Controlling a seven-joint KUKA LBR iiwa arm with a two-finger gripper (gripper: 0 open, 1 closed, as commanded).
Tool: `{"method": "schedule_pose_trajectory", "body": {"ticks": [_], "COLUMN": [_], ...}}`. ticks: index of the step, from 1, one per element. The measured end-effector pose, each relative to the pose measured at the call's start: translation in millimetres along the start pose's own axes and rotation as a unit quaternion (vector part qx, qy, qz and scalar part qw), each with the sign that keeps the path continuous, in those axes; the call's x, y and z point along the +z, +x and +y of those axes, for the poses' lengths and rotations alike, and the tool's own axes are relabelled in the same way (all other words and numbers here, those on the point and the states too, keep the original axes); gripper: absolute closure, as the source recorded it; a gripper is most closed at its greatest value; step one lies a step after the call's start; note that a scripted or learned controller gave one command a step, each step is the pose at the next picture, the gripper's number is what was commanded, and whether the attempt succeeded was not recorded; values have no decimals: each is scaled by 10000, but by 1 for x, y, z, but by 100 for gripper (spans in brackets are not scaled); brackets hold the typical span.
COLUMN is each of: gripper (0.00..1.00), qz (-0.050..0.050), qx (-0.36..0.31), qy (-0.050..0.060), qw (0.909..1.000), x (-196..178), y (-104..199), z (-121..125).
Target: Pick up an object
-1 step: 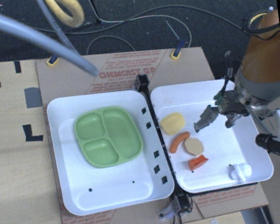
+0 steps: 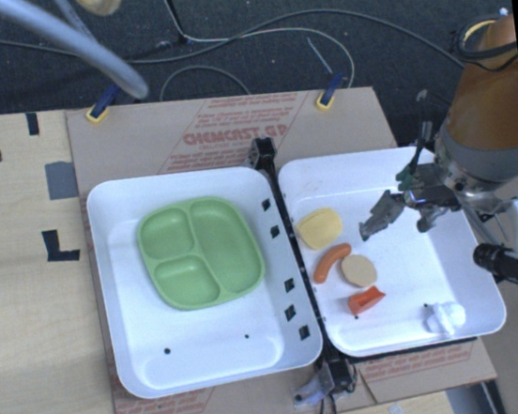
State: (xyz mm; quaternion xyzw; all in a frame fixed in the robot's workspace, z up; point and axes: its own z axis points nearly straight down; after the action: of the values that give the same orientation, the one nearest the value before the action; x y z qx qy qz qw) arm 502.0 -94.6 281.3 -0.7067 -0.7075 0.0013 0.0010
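1. The grey KUKA arm with its orange band reaches in from the right and holds its two-finger gripper above the right-hand shallow white bin.
2. The gripper's dark fingers look spread apart, one pointing left toward the food pieces and the other nearer the wrist; nothing is seen between them, so the gripper carries no object.
3. The candidate objects lie in the left half of the right bin: a pale yellow rounded piece, an orange sausage-shaped piece just below it, a tan round disc touching or just beside the sausage, and a small red wedge-like piece below the disc.
4. A small white crumpled object sits in the bin's lower right corner, well apart from the others.
5. The left-hand white bin holds a light green plastic plate with three compartments; its compartments look bare.
6. By this view, the task appears to be in its early stage: no object is lifted, and all pieces rest on the bin floor.
7. What is left seems to be the whole pick: moving over one piece, lowering, closing on it and raising it. The yellow piece lies nearest the fingertip, though which piece is aimed at cannot be told.
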Motion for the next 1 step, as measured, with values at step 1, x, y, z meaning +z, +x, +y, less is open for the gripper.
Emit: {"method": "schedule_pose_trajectory", "body": {"ticks": [1], "gripper": [0], "qz": [5], "qx": [3], "qy": [26], "qw": [10000], "x": [46], "y": [-2], "z": [3]}}
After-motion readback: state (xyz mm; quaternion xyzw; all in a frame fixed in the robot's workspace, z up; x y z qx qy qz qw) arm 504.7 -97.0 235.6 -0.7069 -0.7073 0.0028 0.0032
